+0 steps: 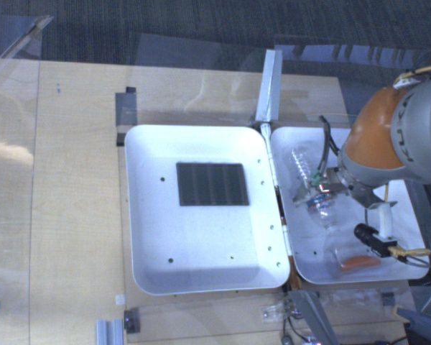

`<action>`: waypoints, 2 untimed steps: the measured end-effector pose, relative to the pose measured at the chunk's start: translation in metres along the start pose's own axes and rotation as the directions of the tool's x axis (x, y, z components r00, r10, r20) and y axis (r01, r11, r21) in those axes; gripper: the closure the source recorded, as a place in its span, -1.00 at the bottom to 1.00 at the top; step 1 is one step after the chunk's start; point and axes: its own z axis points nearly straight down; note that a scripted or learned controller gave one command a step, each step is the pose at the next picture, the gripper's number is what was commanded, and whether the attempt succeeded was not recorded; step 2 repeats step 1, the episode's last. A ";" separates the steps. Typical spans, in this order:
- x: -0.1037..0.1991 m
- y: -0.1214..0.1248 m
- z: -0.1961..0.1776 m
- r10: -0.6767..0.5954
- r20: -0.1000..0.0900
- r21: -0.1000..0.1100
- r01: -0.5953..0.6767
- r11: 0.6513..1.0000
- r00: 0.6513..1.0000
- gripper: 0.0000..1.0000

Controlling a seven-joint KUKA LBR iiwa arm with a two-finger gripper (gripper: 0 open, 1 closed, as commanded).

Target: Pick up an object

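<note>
Hanging low over the right bin (307,263), the pincer (318,191) sits near that bin's middle, toward its left wall. Whether it is released or clenched cannot be told. Nearest, by the right bin's front edge, lies a small orange-red object (359,263), apart from the pincer. Behind it, around the bin's middle, a clear plastic piece (322,210) lies right under the pincer; whether they touch is unclear. Further back in the right bin is a clear ridged piece (300,164). Edge to edge with the right bin's left wall is the left bin (201,254), with a dark ribbed rectangle (212,184) in its floor. Both rest on the pale wooden worktop (72,214). Beyond the right bin's far left corner runs a grey metal strip (270,85).
</note>
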 end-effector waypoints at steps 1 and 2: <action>0.055 0.064 -0.081 -0.138 -0.005 0.029 0.138 0.990 0.990 1.00; 0.055 0.064 -0.081 -0.138 -0.005 0.029 0.138 0.990 0.990 1.00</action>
